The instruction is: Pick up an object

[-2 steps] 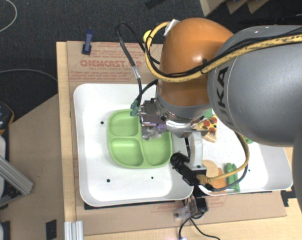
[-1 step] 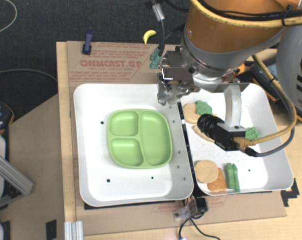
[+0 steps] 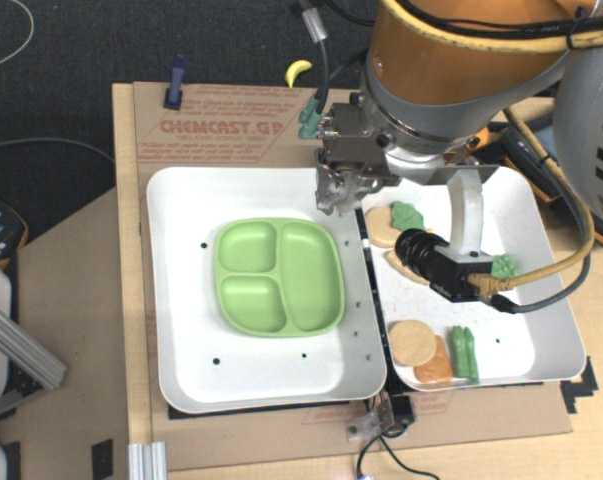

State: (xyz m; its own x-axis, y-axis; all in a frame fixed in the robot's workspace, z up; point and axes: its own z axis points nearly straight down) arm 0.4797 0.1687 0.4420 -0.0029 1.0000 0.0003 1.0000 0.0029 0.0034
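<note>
My gripper point(image 3: 328, 200) hangs over the far right corner of the left bin point(image 3: 181, 218), close to the wall between the two bins. Nothing shows in its grasp. The right bin point(image 3: 541, 338) holds small toy foods: a tan round biscuit point(image 3: 414, 341), an orange piece point(image 3: 434, 369) and a green stick point(image 3: 464, 354) at the near end. A second tan biscuit point(image 3: 380, 227) and a green leafy piece point(image 3: 409, 213) lie just right of the gripper. Another green piece point(image 3: 503, 265) lies mid-bin. The arm's body hides the far part of the right bin.
A light green divided plate point(image 3: 279, 275) fills the middle of the left bin. A black cylinder with cable point(image 3: 436, 263) hangs from the wrist over the right bin. A blue clip point(image 3: 174, 83), a yellow piece point(image 3: 298, 70) and a green clip point(image 3: 308, 118) sit on the cardboard behind.
</note>
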